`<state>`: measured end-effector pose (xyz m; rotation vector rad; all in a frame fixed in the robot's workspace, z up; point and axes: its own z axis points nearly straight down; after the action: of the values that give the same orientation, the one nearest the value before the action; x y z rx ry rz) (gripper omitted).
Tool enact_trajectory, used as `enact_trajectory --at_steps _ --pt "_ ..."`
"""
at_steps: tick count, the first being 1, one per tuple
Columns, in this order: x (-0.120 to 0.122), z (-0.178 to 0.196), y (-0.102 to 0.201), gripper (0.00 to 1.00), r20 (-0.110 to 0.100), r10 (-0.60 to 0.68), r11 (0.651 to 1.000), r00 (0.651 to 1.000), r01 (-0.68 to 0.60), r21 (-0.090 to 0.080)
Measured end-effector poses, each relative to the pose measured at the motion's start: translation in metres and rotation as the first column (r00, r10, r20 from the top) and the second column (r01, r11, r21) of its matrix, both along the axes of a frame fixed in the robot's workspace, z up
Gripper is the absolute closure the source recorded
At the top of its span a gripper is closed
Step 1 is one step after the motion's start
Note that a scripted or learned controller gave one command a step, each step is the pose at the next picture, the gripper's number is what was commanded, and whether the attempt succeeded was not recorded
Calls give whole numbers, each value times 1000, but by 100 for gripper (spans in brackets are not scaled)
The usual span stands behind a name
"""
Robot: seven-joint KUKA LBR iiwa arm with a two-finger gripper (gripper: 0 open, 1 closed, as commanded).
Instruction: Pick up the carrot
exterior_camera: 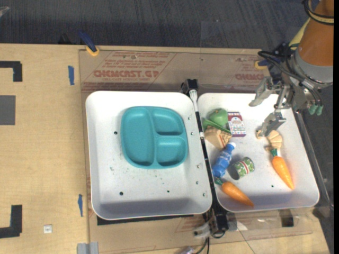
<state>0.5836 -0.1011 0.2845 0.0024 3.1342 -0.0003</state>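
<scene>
Your pincer (271, 106) hangs with its fingers spread and nothing between them, just above and behind the carrot (281, 169), which lies flat below it near the right bin's (310, 197) edge, ready for descent.

One fixed camera looked down at a slant over the bench.
Both white bins (100, 157) sat in the lower middle of the frame; the arm (318, 36) entered at upper right.
</scene>
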Motion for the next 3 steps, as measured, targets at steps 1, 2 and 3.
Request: enact_trajectory --at_steps 1,2,3 --pt "-47 -76 -39 0 -4 330 944 944 -330 0" --pt "-24 -81 -93 0 0 518 855 855 -518 -5" --pt "-54 -187 -112 0 1 632 775 775 -632 -6"
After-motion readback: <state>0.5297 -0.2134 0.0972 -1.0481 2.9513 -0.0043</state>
